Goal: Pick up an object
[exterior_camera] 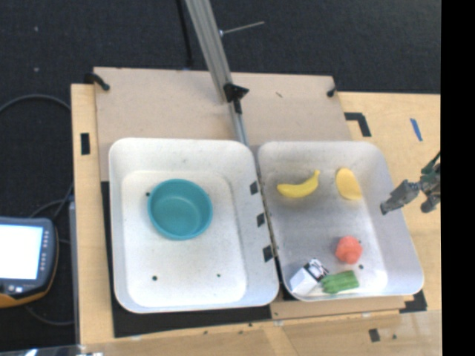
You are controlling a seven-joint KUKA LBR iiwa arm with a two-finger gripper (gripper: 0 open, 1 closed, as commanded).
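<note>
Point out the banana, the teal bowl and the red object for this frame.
banana (298, 187), camera view, middle of its curved body.
teal bowl (179, 208), camera view, centre of its inner floor.
red object (348, 249), camera view, middle of its top surface.

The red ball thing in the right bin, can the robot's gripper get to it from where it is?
Probably yes. The gripper hangs at the right bin's edge, and the red object lies apart from the green object and yellow lemon, with nothing lying over it.
</note>
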